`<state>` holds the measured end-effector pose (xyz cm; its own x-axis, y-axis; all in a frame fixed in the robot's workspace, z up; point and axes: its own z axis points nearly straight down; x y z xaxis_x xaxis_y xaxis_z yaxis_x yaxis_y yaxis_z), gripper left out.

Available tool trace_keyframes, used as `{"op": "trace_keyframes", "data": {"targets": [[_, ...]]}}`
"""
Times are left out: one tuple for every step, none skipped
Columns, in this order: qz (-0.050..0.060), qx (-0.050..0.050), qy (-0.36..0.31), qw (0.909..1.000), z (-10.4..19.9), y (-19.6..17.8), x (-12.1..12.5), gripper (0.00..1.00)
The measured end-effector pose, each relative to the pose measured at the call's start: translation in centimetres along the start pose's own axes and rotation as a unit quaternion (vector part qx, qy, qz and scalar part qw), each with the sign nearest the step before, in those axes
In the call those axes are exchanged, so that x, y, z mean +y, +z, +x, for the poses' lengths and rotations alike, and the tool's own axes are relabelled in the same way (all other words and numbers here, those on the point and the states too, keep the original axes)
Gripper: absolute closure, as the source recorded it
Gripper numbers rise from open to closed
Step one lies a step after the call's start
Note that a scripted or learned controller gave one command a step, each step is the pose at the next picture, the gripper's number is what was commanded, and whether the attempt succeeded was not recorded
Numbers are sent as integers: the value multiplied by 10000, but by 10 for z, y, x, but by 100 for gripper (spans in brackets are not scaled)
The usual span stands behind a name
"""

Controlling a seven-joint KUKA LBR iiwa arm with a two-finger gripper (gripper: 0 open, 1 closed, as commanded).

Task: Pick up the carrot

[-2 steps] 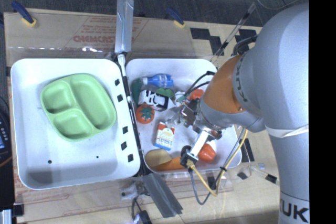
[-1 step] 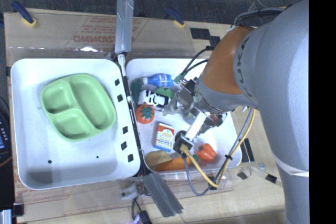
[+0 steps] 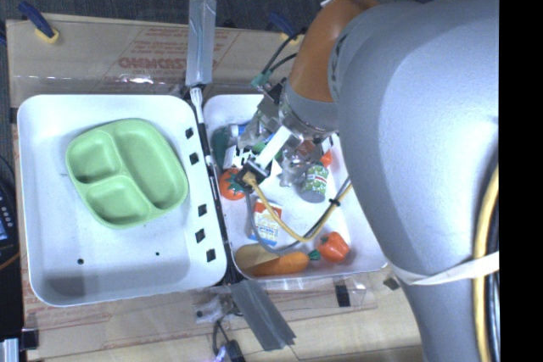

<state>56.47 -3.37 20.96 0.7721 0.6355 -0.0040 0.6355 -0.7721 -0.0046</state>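
Observation:
The carrot (image 3: 287,264) is a long orange piece lying flat along the front wall of the right bin (image 3: 222,108). My gripper (image 3: 297,164) hangs over the middle of that bin, well behind the carrot and apart from it. It sits close above a small bottle with a green and white label (image 3: 316,182). The grey arm and wrist cover the bin's right side and back, and nothing shows between the gripper's parts.
An orange pepper-like piece with a green stem (image 3: 334,246) lies just right of the carrot. A white-labelled bottle (image 3: 267,226), a red-orange piece (image 3: 231,186) and a teal item (image 3: 222,140) lie on the bin's left side. A green divided plate (image 3: 127,172) lies in the left bin (image 3: 51,267).

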Motion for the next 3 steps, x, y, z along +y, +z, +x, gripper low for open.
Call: {"op": "trace_keyframes", "data": {"targets": [[19, -12, 1708, 9853, -54, 20, -43, 0], [13, -6, 1975, 9803, -24, 20, -112, 0], [17, -1, 2107, 9776, -65, 20, -61, 0]]}}
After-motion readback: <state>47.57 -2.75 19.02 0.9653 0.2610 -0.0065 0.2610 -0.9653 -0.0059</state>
